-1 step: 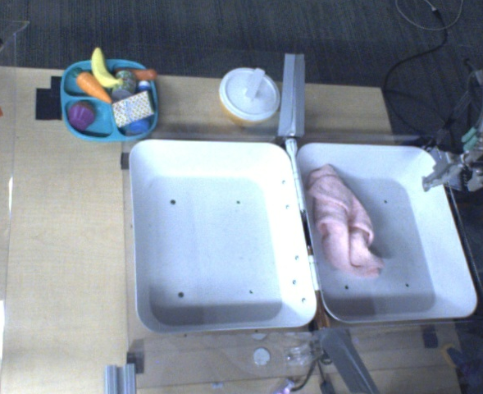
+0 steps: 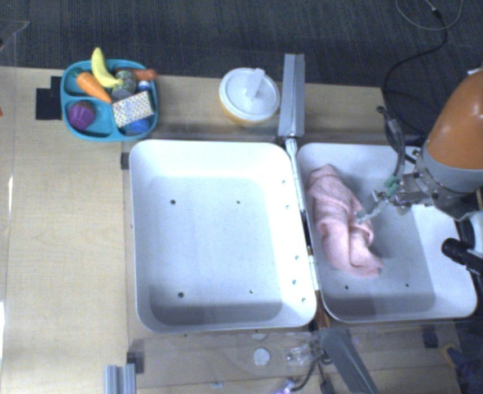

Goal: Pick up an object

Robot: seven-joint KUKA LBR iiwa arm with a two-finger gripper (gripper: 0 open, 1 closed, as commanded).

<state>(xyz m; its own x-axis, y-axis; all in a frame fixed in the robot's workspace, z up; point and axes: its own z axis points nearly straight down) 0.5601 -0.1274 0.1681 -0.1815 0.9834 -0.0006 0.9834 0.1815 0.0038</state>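
Floor: dark grey carpet along the top, with a thin cable loop point(image 2: 428, 8) at upper right.
Bench point(image 2: 52, 245): pale wood, with a black patch point(image 2: 48, 103) near the tray.
Tray point(image 2: 110, 98): blue, sectioned, at upper left; holds a banana point(image 2: 102, 69), a carrot point(image 2: 92, 86) and other small toys.
Cup point(image 2: 249, 95): white-lidded, behind the bins.
Left bin point(image 2: 216, 232): white, shallow, bare floor.
Right bin point(image 2: 405, 277): holds a pink cloth point(image 2: 339, 218), crumpled, lying lengthwise in its left half.
Arm point(image 2: 467, 138): reaches in from the right over the right bin.
Gripper point(image 2: 366, 213): tip at the cloth's right edge; cannot tell whether open or closed, or gripping.
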